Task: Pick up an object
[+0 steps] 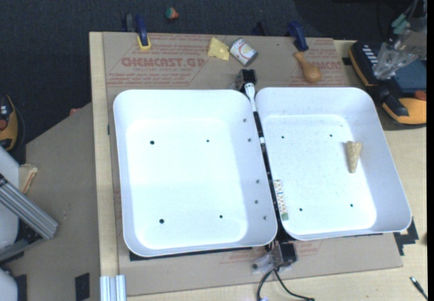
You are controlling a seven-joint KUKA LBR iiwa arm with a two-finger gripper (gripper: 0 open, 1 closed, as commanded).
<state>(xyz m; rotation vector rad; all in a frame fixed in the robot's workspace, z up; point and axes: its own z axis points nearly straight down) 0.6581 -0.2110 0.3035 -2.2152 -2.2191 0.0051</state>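
Approach not begun: small tan cone-shaped object [353, 155] lies toward the right side of the right white bin [319, 99]; my gripper's state untellable; next, descend over it.

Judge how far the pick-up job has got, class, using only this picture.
Done: nothing looks picked yet. In hand: nothing; the cone lies loose in the right bin. Left: the whole grasp and lift. A yellow wedge and a pear-shaped toy sit on the board behind the bins.
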